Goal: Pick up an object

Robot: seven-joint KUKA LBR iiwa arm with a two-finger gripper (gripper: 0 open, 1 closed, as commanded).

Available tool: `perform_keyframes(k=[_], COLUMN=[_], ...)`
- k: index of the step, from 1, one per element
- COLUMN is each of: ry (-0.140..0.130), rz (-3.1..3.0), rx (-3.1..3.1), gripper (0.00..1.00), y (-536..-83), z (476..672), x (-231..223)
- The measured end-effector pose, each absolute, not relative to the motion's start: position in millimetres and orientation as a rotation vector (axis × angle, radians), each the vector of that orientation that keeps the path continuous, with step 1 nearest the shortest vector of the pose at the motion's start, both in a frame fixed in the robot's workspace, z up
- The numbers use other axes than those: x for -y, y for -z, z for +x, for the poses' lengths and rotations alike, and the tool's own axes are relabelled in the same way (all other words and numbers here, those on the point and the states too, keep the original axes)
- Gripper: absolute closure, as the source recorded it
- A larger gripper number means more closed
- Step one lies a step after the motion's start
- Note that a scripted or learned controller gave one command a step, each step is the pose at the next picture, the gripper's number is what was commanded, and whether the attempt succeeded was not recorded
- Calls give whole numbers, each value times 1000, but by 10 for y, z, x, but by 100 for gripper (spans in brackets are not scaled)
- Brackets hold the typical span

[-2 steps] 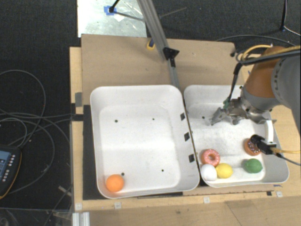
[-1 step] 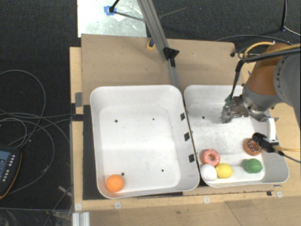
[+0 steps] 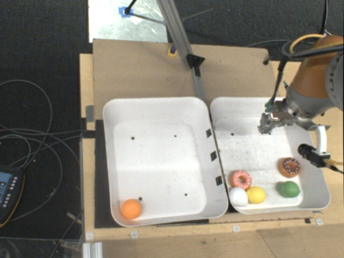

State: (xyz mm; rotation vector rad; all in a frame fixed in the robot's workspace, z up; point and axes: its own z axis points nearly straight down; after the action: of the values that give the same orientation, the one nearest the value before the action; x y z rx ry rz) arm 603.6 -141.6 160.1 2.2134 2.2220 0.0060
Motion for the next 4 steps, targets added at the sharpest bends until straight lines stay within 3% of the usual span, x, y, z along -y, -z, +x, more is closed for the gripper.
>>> perform_keyframes(k=[2, 4], ry=[-7, -2], rz=[2209, 2210], rx=[-2223, -2233], gripper=[100, 100], y=[-2793, -2808], z=[6096, 6013], x=[1390, 380])
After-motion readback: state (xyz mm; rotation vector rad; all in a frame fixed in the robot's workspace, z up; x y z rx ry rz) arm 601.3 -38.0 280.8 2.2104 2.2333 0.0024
